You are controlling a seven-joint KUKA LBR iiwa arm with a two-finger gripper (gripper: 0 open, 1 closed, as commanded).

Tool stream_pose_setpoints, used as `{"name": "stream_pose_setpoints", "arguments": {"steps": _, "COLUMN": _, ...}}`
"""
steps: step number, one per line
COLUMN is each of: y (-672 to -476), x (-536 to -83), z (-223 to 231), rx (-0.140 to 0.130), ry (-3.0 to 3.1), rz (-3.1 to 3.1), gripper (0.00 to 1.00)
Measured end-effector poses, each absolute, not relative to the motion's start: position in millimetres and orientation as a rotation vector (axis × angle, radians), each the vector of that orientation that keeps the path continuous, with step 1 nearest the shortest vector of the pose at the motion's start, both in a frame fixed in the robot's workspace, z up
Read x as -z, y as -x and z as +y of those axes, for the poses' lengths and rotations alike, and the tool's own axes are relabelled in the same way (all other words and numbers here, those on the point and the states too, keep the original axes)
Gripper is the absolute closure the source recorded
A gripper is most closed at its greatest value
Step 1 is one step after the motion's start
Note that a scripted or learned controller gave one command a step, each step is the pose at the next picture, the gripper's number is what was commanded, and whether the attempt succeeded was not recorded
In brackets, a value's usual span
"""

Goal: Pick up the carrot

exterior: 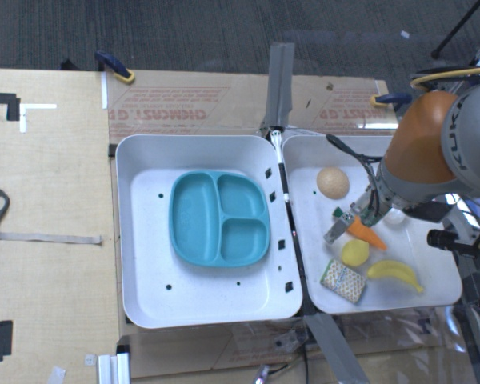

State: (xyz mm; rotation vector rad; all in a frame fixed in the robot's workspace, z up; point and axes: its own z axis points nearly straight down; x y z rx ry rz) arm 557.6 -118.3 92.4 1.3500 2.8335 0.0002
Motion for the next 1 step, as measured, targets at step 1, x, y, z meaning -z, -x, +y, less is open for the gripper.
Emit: {"name": "stream_pose_setpoints", "arguments": {"steps": 1, "y": -558.9, "x": -102.1, "z": -118.4, "rx": 0.0, "ry": -1.344, "rz": 2.833, "gripper": 1.0}}
